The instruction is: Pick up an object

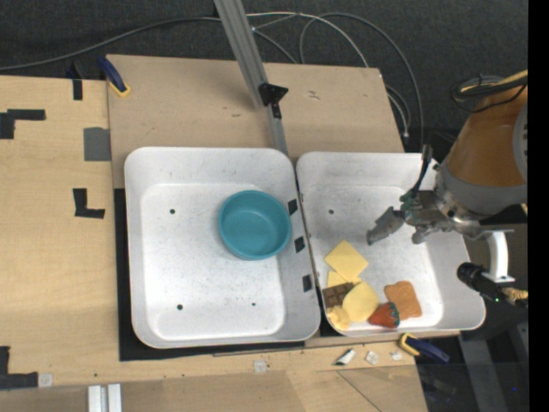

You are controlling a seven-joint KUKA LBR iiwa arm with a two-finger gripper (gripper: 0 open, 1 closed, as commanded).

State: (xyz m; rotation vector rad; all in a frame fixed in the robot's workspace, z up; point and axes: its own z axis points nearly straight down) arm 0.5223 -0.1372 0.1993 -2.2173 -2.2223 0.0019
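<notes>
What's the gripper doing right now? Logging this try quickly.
Gripper: over the right bin, above the yellow pieces; nothing visibly held; open or shut cannot be told.

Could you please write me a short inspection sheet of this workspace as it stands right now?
Surface: wooden bench with black tape marks, bearing two white bins.
Job's things: blue bowl in the left bin; yellow pieces, an orange piece and a red piece in the near part of the right bin.
Clutter: small white bits on the bench's near edge.
Grippers: gripper over the right bin, above the yellow pieces, nothing seen between its fingers.
Cables: several looping behind the bins.
Surroundings: grey slanted pole, dark floor.
</notes>
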